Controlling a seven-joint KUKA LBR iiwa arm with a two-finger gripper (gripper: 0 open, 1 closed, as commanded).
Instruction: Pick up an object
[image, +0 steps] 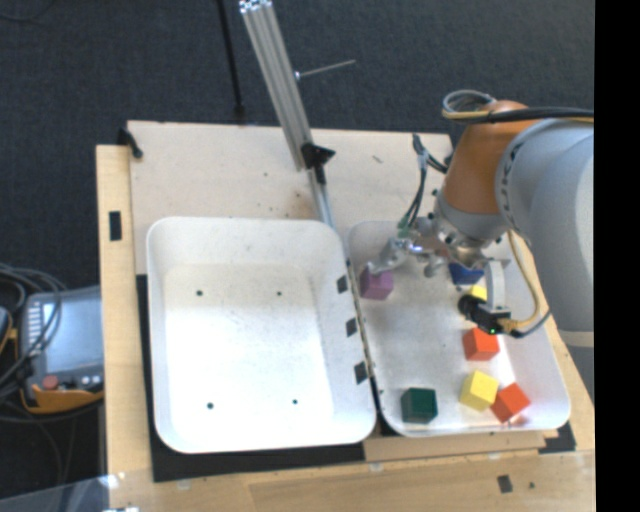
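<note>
My gripper (388, 260) hangs over the upper left part of the right bin (420, 330), reaching in from the right below the orange wrist band. A purple cube (377, 286) sits just below and left of the gripper tip, close to the bin's left wall; whether the two touch is unclear. Further right, a blue block (466, 272) and a small yellow piece (478, 293) lie partly hidden under the wrist.
In the right bin's lower part lie an orange cube (481, 344), a yellow cube (479, 389), a red-orange cube (512, 401) and a dark green cube (419, 404). The left bin (250, 330) stands beside it. A slanted metal post (285, 90) rises behind the bins.
</note>
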